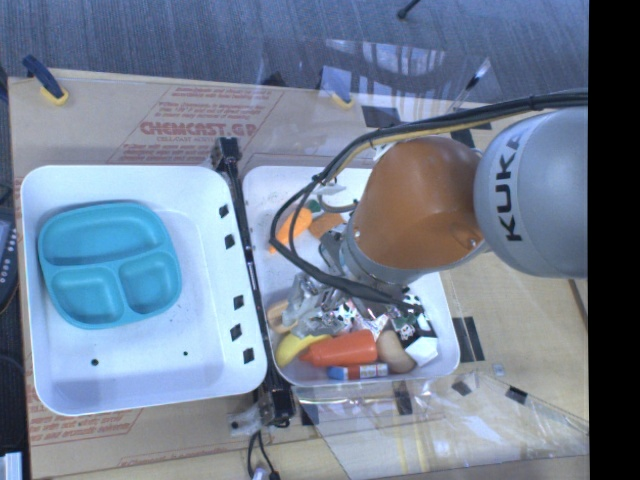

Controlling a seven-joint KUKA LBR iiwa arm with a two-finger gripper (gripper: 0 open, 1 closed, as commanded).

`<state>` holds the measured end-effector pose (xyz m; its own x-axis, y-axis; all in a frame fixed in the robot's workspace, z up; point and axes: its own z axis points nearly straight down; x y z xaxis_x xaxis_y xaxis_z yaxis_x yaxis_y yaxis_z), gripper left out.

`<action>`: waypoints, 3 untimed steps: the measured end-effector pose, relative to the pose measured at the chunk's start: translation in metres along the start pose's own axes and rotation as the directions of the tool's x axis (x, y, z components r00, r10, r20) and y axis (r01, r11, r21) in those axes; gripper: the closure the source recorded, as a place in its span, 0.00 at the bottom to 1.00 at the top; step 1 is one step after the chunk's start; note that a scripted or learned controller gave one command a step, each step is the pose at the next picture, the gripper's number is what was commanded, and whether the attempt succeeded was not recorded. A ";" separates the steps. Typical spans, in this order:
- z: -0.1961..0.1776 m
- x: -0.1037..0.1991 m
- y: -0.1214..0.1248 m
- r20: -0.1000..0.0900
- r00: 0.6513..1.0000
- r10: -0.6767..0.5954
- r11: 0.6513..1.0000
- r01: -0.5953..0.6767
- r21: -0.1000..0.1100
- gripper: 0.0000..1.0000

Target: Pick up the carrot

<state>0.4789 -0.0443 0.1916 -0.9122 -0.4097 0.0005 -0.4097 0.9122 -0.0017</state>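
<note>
My gripper (322, 310) hangs below the arm's orange band (420, 208), low inside the right bin (258, 193), over a pile of toy food. An orange piece with a green end, which looks like the carrot (300, 228), lies at the bin's far left, partly hidden by the wrist and a black cable. It lies apart from the gripper, toward the back of the bin. A red-orange elongated item (345, 349) lies just in front of the gripper. The arm hides much of the bin.
In the right bin's front corner lie a yellow banana-like piece (290, 349), a brown-and-white item (395, 349) and a small blue-capped tube (355, 372). The left bin (130, 373) holds a blue divided tray (105, 263). A black clip row (238, 258) runs between the bins.
</note>
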 end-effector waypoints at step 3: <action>0.002 -0.017 0.037 -0.002 0.953 0.303 0.953 -0.303 -0.002 1.00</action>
<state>0.4795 -0.0039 0.1900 -0.9935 -0.1138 0.0023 -0.1138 0.9935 -0.0001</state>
